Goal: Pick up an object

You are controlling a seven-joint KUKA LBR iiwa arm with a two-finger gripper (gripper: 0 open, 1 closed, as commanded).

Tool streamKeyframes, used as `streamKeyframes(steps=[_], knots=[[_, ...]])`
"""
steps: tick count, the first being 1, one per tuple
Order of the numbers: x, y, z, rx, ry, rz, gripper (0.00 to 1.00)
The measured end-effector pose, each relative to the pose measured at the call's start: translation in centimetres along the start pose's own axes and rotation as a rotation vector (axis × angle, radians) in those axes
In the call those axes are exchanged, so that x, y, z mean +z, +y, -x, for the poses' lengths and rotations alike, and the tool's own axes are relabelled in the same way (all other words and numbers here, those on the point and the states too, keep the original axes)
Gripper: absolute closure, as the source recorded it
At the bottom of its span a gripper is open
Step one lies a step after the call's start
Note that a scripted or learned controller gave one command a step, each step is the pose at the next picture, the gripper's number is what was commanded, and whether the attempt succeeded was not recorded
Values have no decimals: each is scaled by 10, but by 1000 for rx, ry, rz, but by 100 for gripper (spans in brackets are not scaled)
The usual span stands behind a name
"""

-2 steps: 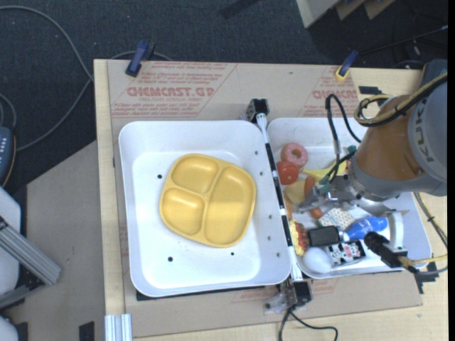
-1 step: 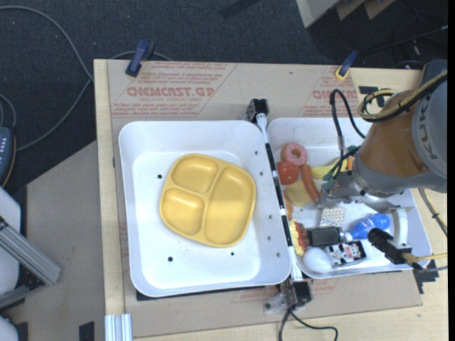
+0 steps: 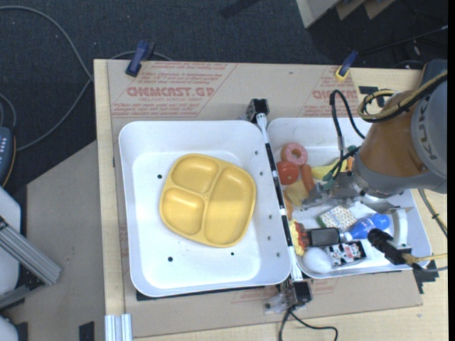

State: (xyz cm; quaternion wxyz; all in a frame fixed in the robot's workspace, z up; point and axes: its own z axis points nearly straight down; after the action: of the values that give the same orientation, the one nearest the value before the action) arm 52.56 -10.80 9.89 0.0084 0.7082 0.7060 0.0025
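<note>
Overhead view: grey robot arm with an orange band reaching down into the cluttered right-hand shallow white bin.

The left-hand shallow white bin holds a yellow three-compartment plastic plate. In the right bin lie a pink ring-shaped toy, a red block, a blue bottle-like piece and a white rounded object. The gripper sits low among them; whether it grasps anything cannot be told. These likely handle as light, stiff, slippery plastic; the ring's rim looks the easiest hold.
</note>
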Motion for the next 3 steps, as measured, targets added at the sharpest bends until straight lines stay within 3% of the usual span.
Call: streamKeyframes(steps=[1,2,3], knots=[[15,65,3,-3,8,-15,0],[5,65,4,-3,8,-13,100],[-86,95,-50,-5,9,-13,100]])
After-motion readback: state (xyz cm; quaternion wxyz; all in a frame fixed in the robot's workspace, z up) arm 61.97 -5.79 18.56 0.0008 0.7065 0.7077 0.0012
